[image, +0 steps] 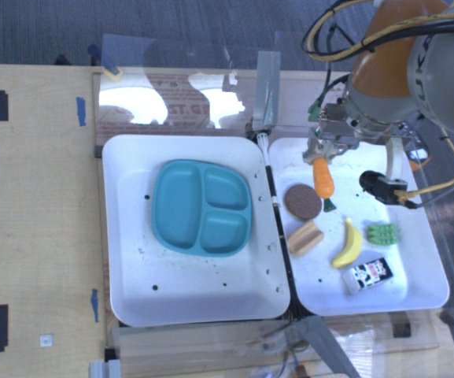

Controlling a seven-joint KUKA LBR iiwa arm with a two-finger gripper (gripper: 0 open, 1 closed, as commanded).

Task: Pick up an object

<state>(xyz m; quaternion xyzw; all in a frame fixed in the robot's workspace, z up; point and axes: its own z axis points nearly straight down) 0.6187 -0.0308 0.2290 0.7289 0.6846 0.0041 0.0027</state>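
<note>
The tool (pixel 322 157) pinches the carrot (pixel 323 179) by its top, above the right bin (pixel 423 290).

- Left bin (pixel 124 235): holds one teal divided plate (pixel 201 208), lying flat.
- Right bin (pixel 415 286): carrot (pixel 323 179), brown disc (pixel 302 201), tan block (pixel 304 239), banana (pixel 348 244), green item (pixel 382 233), black-and-white carton (pixel 367 274).
- Gripper (pixel 326 150) — directly above the carrot's upper end; contact undetermined.

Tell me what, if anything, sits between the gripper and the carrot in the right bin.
Nothing visible does. The gripper hangs right over the carrot's top end, with no other item between them. The brown disc lies beside the carrot, lower left, not across the approach.
</note>
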